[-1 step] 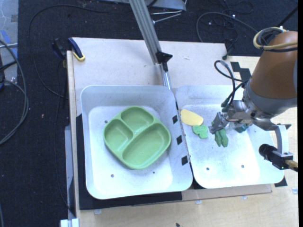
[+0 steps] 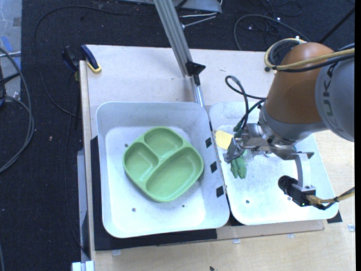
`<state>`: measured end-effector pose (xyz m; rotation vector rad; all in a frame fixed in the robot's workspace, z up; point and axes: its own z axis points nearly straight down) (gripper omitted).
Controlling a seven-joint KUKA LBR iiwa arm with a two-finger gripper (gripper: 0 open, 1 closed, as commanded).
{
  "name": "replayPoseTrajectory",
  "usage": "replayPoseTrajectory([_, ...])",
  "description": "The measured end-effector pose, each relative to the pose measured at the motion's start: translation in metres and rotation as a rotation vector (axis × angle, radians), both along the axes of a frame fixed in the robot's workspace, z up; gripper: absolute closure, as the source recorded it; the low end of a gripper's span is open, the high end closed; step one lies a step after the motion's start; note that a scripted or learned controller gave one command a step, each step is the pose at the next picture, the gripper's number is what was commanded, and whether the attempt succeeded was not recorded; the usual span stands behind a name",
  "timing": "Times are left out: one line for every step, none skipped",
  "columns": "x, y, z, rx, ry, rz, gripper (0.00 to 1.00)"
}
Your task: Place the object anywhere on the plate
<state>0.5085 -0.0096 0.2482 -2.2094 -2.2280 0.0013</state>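
A light green plate (image 2: 163, 164) with three compartments lies in the left white bin (image 2: 113, 208). My gripper (image 2: 233, 153) is low over the left part of the right bin (image 2: 265, 208), close to the wall between the bins. A small dark green object (image 2: 240, 167) sits right at the gripper's tip, on its near side. I cannot see whether it is gripped or lying on the bin floor. A pale yellow object (image 2: 224, 139) lies just left of and behind the gripper.
The arm's orange and grey wrist (image 2: 299, 95) covers the back right of the right bin. A slanted metal post (image 2: 177, 35) rises behind the bins. The divider between the bins carries small black clips (image 2: 214, 167).
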Motion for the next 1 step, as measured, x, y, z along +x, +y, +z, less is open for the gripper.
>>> replayPoseTrajectory([-0.0031, 0.058, 0.0026, 0.0, -0.002, 0.001, 1.0])
